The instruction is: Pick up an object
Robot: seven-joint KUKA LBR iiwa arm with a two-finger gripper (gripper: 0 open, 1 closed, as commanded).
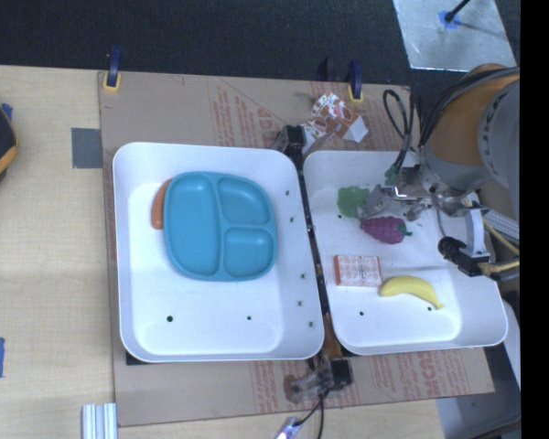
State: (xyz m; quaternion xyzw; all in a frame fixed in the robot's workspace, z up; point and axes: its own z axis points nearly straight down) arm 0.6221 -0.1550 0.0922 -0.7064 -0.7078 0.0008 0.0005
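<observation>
Grey arm (476, 126) (orange-banded) reaches leftward, wrist apparently lowered.

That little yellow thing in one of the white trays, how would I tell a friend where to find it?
Look in the right-hand shallow white bin, near its front edge. The curved yellow toy banana lies there, right of a small flat red-and-white patterned packet. It is the only yellow, crescent-shaped item.

Slanted overhead view of both bins (128, 245)

Plate (221, 225) left bin (133, 245) — banana (410, 290) right.
</observation>
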